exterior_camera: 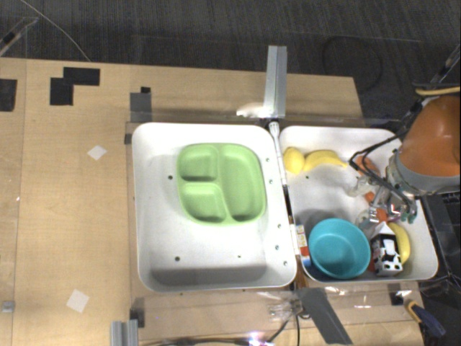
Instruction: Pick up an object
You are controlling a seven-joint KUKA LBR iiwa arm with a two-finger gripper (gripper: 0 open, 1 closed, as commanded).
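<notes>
The banana lies along the right wall of the right bin, pressed against a small black-and-white toy, and it seems the likeliest target, since the gripper hangs just above that corner. Whether the gripper is released or clenched cannot be told: its tip is lost among cables and orange clips, and nothing is seen held in it. A blue bowl sits just beside the toy, toward the bin's front. Farther back, a yellow lemon touches a second banana near the dividing wall.

To do this well, I judge the arm should drop straight down on the banana's middle, closing across its narrow width. The wall and the toy crowd both sides, so a slanted approach risks nudging things. The left bin holds a green divided plate, well apart.
</notes>
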